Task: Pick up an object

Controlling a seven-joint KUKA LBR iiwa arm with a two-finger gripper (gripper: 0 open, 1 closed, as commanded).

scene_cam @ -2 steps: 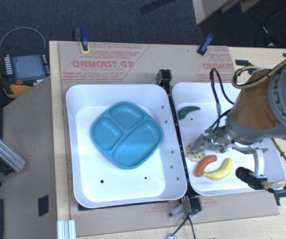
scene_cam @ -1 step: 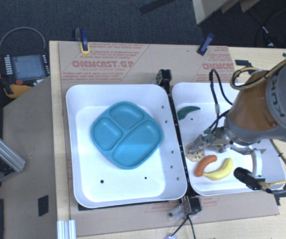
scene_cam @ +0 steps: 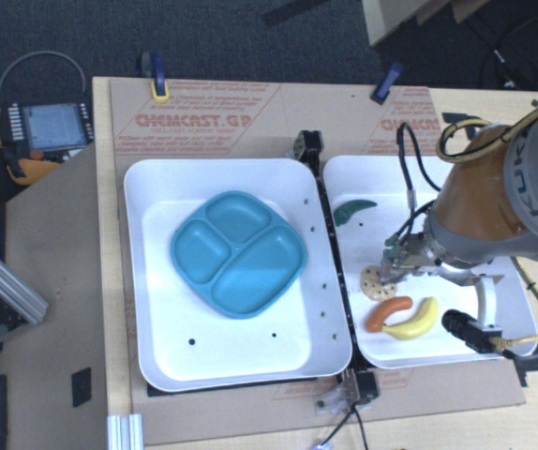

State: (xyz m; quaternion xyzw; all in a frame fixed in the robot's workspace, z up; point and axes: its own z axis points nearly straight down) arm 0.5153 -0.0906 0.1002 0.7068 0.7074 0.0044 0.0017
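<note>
In the right bin (scene_cam: pixel 363 178) lie a tan round cookie (scene_cam: pixel 374 284), an orange-red sausage (scene_cam: pixel 387 312), a yellow banana (scene_cam: pixel 416 320) and a dark green leaf-shaped piece (scene_cam: pixel 351 210). My gripper (scene_cam: pixel 393 262) reaches in from the right and hangs low just above and right of the cookie. The sausage and banana lie side by side a little nearer the front edge. Nothing shows between the fingers.
The left bin (scene_cam: pixel 156 345) holds a blue three-compartment plate (scene_cam: pixel 238 252) in its middle. A black divider strip (scene_cam: pixel 330 251) runs between the two bins. Cardboard covers the bench around them, with clamps at the back edge.
</note>
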